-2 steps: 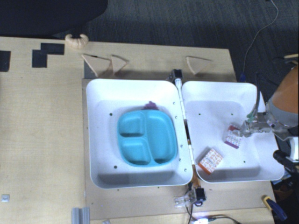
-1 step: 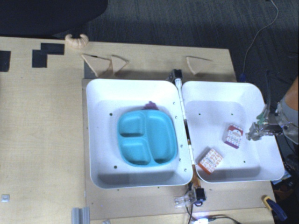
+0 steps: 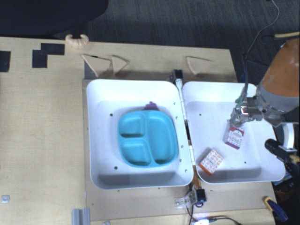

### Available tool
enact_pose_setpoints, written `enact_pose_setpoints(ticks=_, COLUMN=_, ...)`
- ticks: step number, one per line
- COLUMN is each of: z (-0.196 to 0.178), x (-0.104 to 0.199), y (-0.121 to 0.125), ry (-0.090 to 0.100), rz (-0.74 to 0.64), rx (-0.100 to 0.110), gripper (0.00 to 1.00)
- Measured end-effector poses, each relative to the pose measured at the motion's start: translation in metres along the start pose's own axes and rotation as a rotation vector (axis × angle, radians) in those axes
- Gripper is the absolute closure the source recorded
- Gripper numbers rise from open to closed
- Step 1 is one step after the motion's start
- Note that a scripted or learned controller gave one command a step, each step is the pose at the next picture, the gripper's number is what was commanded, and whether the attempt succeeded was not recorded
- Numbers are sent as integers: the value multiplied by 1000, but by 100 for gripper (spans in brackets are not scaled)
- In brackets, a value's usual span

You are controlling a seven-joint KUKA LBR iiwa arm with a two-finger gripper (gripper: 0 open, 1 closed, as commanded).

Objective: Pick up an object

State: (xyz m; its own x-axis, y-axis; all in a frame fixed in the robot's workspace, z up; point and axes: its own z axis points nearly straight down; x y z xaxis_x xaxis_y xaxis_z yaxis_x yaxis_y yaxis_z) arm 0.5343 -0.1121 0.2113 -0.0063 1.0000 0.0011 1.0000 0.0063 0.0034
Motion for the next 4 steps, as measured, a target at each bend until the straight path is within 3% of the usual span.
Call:
enact_pose_setpoints(ticks=1, z=29, x=-49, y=-48, ry=-2, rz=4, rx=2, gripper=100)
enact_pose_setpoints(ticks=2, z=-20, x=13, y=9, ry=0, rz=0, rx=-1, gripper=100)
enact_pose_setpoints(ticks=3, z=2, x=-34, y=-48, ry=-2, rz=4, rx=2, gripper=100)
enact_pose_setpoints(ticks=4, z=-14, x=59, y=-22, ry=0, rz=1, rx=1, gripper=100)
